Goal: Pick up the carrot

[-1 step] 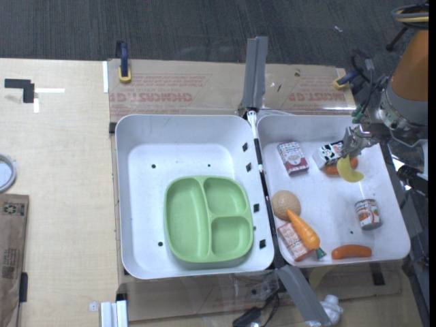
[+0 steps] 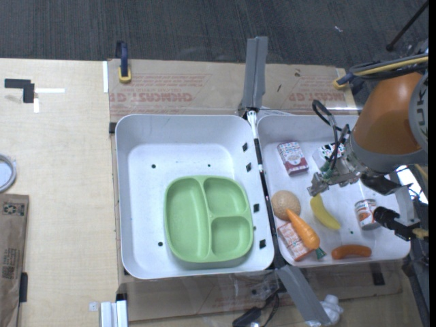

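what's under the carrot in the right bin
The carrot lies slanted across a pink carton, its upper tip beside a round tan ball. The carton's covered part can't be seen.

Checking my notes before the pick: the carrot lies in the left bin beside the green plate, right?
Not quite. The camera view shows the carrot in the right bin, among the other food. The green plate sits in the left bin.

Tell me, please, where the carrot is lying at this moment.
The carrot lies in the right bin, near its front left corner, just below the round tan ball, resting against the small red box, with the banana to its right.
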`<state>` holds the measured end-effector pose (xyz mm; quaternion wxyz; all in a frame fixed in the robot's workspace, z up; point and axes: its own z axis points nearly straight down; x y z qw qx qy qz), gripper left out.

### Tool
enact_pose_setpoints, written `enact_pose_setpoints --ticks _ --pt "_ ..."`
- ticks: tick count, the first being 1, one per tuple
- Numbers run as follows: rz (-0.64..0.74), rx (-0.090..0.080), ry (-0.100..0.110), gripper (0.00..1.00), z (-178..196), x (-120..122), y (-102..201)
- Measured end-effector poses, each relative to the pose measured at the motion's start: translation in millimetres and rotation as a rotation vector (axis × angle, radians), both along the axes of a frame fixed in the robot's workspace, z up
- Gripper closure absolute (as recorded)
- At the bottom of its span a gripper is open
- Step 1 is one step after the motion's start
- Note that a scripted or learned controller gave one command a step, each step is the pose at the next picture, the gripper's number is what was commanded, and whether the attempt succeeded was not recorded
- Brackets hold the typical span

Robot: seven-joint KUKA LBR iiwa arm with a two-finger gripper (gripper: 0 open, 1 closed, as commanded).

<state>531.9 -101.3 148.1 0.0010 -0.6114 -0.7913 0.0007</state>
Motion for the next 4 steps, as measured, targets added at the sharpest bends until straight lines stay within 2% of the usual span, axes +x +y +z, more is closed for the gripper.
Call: enact_pose_setpoints --ticks 1,2,3,4 --pt "0.110 0.001 0.000 0.00 -57.2 -55.1 1.6" --pt "0.462 0.000 -0.003 0.00 43.2 -53.4 68.5" --pt "0.564 0.002 -0.001 0.00 -18.3 -54.5 2.5" --pt "0.771 -0.001 -0.006 0.00 -55.8 -53.3 -3.1"
